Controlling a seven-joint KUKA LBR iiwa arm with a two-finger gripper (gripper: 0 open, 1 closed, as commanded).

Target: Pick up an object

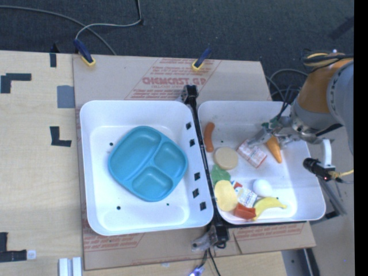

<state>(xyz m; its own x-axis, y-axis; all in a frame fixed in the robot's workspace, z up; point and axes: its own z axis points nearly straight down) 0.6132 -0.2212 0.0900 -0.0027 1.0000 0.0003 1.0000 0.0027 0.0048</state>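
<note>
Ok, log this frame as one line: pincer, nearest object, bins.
pincer: low in right bin | nearest: carrot, beside wrapped packet | grasp: unconfirmed | left bin: blue divided plate

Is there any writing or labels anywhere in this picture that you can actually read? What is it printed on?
"CHEMCAST GP": red print on the brown cardboard sheet under the bins, seen upside down; my best reading, as it is blurred.
Smaller red lines around it on the same sheet: too blurred to read.
Red-and-white packet in the right bin: print too small to read.
Small wrapper by the banana: markings unreadable.
</note>
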